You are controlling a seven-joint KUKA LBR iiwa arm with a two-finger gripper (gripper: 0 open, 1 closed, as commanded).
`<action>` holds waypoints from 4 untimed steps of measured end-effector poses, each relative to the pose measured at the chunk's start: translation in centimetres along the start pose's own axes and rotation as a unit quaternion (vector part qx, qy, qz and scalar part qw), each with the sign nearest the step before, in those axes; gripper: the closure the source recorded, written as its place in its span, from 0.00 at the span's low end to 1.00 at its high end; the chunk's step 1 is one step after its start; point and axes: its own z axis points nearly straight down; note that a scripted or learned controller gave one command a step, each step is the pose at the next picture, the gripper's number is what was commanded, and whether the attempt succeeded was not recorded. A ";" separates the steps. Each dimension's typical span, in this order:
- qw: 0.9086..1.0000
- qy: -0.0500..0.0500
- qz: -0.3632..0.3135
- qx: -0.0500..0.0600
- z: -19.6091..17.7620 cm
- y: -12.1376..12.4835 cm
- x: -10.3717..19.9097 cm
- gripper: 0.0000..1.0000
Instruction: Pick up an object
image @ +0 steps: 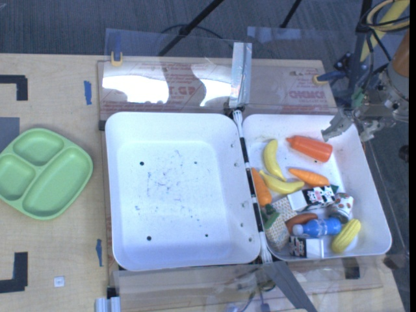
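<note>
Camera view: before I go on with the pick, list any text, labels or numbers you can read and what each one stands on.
None can be read.
Clear panels behind the bins: reddish print, mirrored and blurred.
Black-and-white card in the right bin: dotted pattern, no legible words.
Blue bottle: label too small to read.
Small packet at the bin's front: dark print, too small to read.

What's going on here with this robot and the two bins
A robot arm reaches in from the right, its claw hovering over the far right corner of the right bin, with nothing visibly in it. That bin holds a pile of toys: bananas, a big carrot, a blue bottle. A green tray sits on the bench to the left of the left bin.
</note>
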 end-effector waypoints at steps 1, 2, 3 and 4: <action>1.000 0.000 -0.027 -0.001 12.5 -0.5 2.6 0.00; 0.998 -0.001 -0.062 -0.004 19.1 0.3 5.4 0.00; 1.000 0.000 -0.012 -0.003 19.1 -3.0 4.7 0.00; 1.000 -0.001 -0.010 -0.006 18.0 -2.9 4.6 1.00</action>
